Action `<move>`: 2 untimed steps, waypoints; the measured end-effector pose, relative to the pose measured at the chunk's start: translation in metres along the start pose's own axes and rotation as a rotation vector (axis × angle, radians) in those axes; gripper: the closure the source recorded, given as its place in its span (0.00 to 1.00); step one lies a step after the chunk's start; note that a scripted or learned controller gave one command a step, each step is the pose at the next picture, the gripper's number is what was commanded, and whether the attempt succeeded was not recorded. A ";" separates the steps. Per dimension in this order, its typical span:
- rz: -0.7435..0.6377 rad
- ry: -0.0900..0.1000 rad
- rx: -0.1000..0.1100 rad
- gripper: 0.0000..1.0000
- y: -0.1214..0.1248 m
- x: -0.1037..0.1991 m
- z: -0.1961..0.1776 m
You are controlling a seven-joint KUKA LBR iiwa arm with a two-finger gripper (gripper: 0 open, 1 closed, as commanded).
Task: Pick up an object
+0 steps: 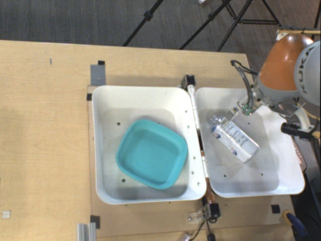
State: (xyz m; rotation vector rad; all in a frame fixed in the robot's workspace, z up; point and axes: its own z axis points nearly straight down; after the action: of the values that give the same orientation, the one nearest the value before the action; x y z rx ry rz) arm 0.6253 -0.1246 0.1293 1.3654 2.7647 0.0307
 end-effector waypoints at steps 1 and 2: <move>-0.032 -0.002 -0.003 0.00 0.001 0.000 0.000; -0.098 -0.003 -0.005 0.00 0.002 0.000 0.000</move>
State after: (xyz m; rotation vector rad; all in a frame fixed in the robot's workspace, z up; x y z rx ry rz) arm 0.6268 -0.1229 0.1297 1.2265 2.8228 0.0314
